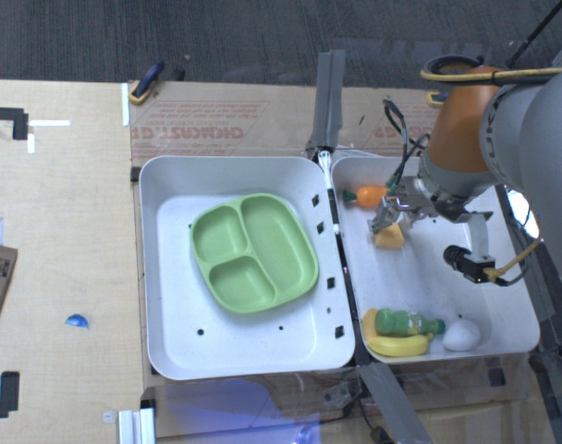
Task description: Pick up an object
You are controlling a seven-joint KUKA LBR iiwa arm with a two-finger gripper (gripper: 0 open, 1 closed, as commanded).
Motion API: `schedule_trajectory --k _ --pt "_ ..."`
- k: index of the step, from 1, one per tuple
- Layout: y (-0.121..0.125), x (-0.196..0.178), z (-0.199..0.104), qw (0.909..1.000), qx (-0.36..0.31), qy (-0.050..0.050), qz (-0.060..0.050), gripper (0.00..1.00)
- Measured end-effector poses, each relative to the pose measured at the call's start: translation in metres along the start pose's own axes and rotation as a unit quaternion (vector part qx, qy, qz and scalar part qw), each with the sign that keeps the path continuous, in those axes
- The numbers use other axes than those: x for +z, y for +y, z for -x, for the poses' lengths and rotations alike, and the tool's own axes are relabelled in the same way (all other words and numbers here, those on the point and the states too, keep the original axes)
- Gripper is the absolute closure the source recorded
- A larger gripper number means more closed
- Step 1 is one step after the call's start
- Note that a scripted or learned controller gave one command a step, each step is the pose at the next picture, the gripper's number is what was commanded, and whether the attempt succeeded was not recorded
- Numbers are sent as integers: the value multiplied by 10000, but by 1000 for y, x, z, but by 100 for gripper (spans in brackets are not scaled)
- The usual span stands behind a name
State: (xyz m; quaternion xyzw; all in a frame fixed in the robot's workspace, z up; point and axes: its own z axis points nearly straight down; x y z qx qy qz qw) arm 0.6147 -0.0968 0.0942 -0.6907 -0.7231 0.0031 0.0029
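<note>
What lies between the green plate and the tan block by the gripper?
In the camera view, the bins' adjoining walls separate the green plate from the tan block; bare white floor lies either side. The gripper hangs over the block.

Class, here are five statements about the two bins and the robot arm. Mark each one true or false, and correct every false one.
1. The green divided plate lies in the left bin. True.
2. The plate has four compartments. False: it has three.
3. The banana lies at the near edge of the right bin, beside the green bottle. True.
4. The tool hangs over the left bin. False: it is over the right bin, right by the tan block.
5. The orange object sits on the plate. False: it is in the right bin's far corner.
</note>
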Motion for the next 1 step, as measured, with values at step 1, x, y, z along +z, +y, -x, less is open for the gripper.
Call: schedule_trajectory --k 1 --pt "-5 -109 -45 9999 122 -5 13 100"
